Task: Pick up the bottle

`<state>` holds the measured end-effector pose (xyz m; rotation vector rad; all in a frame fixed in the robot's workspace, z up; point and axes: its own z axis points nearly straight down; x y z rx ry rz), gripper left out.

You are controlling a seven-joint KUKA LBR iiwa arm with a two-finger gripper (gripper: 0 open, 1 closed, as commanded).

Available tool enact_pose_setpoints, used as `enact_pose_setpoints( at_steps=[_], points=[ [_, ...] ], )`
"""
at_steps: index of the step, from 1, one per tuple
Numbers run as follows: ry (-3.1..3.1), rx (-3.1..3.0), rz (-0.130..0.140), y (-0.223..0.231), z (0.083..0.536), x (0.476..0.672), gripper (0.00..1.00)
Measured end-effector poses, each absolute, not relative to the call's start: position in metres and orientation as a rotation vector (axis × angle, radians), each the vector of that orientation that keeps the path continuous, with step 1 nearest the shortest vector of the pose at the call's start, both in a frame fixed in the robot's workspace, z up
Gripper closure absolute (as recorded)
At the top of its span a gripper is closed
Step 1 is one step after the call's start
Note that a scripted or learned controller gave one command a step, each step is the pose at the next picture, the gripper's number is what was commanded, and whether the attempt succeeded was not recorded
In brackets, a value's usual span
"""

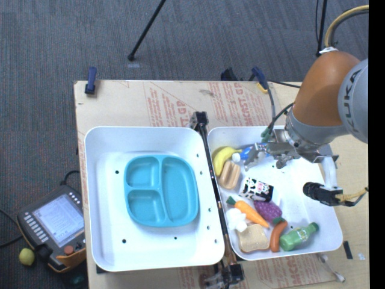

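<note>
Pincer (269,152): hangs over the upper part of the right bin, under the grey wrist and orange band; whether it is apart or together cannot be told from this slant, and nothing is seen gripped in it.
Arm (328,98): reaches in from the right, its bulk covering the upper right corner of the right bin.
Right bin (329,233): white, shallow, lying under the pincer and holding all the small items.
Banana (221,157): yellow, just left of the pincer, near the bin's left wall.
Bread roll (230,174): tan, just below the banana, down-left of the pincer.
Milk carton (257,189): black-and-white cow pattern, lying on its side directly below the pincer, near it.
Carrot (251,212): orange, farther below, slanting beside the purple grapes (268,209).
Toast slice (253,238): at the bin's lower edge, well below the pincer, with an orange sausage (277,236) touching its right side.
Bottle (298,235): green with a white cap, lying on its side in the lower right of the right bin, well apart from the pincer, below and to its right; it touches the sausage.
Left bin (102,155): white, well left of the pincer, holding a blue divided plate (161,190).
Bench (150,101): brown board under both bins.
</note>
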<state>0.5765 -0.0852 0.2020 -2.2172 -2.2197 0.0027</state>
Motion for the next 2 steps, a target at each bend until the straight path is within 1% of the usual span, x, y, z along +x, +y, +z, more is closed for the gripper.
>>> enact_pose_setpoints(
  at_steps=[1, 2],
  points=[
    [-2.218, -2.216, 0.003, -0.085, 0.212, 0.577, 1.00],
    [-2.332, -2.101, 0.001, -0.053, 0.273, 0.517, 1.00]
  ],
)
